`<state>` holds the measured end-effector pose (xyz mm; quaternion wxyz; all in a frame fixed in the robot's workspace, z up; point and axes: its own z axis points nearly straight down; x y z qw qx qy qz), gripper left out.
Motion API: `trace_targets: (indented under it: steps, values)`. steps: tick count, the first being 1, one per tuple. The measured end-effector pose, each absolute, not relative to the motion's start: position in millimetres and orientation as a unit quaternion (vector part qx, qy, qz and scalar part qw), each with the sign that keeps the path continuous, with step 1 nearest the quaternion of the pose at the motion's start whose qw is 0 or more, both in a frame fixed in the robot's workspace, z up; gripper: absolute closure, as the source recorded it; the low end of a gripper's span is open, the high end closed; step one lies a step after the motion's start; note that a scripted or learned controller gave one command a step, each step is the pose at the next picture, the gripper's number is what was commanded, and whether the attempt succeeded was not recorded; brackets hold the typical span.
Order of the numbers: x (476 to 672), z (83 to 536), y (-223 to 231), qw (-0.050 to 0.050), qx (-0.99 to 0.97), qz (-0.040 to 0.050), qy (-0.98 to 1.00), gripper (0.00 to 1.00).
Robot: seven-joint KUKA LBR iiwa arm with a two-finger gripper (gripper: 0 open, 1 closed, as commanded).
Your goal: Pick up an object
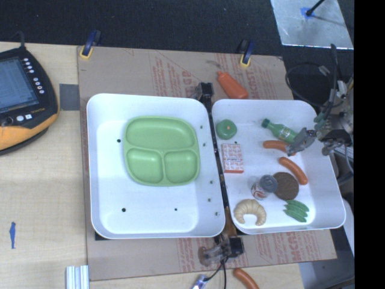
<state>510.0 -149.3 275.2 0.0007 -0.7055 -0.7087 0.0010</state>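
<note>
Reaching in from the right, the hand (305, 138) hangs over the upper right part of the right bin (328, 221), and everything here is placed from the green bottle (278, 129) that lies nearest it. That bottle lies on its side with its long axis running from upper left to lower right, cap end away from the hand and base end pointing at it; the base sits just beside the fingertips, possibly touching, though I cannot tell which. Whether the hand is open or closed I cannot tell either, since the fingers are small and blurred against the bottle's end, and nothing can be seen gripped between them.

Just below the bottle lies an orange sausage (274, 144), nearly level and a little left of the hand. Further below and right of the bottle is a second, redder sausage (294, 170), slanting down to the right, directly under the hand. Left of the bottle sits a green round piece (227, 128). Well below it are a brown disc (286, 186), a croissant (249, 211) and a green pod (296, 209).

My judgement is that the bottle is the likeliest target: it lies left of the hand, so a short move left along its axis, then closing across its narrow width, should serve. The sausage beside it could be nudged.
</note>
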Motion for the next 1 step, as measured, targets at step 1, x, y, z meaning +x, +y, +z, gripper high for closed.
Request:
trace_targets:
  steps: [1]
  values:
    - [561.1,162.5,-180.0,0.001,-0.705,0.0025,-0.709,0.00]
